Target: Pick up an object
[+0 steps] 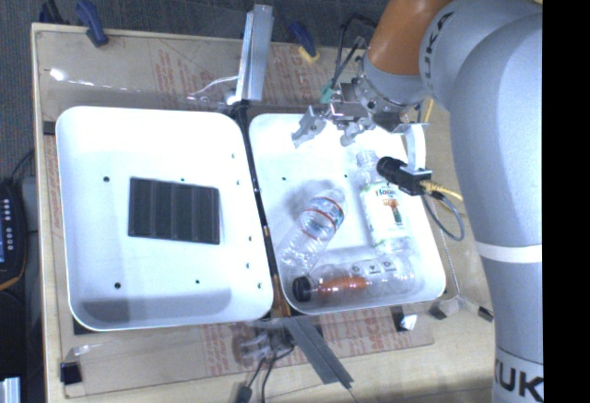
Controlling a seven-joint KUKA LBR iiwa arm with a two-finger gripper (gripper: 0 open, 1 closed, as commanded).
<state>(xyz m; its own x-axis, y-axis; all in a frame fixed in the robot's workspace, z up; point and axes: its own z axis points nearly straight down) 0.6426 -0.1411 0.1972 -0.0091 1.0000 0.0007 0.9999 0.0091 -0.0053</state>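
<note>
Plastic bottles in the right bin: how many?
3: a clear water bottle at centre, a green-labelled bottle to the right, a black-capped bottle along the near wall. The arm may hide more.

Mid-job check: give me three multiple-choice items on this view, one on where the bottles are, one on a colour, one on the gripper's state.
1. Where do the bottles lie?
A. left bin
B. right bin
C. on the bench

2. Colour of the rectangular pad in the left bin?
A. dark
B. red
C. yellow

3. The gripper is:
A. gripping a bottle
B. above the right bin, holding nothing
C. over the left bin

Answers:
B, the bottles rest in the right bin.
A, the pad in the left bin is dark.
B, the gripper hangs near that bin's far edge with nothing between its fingers.
</note>
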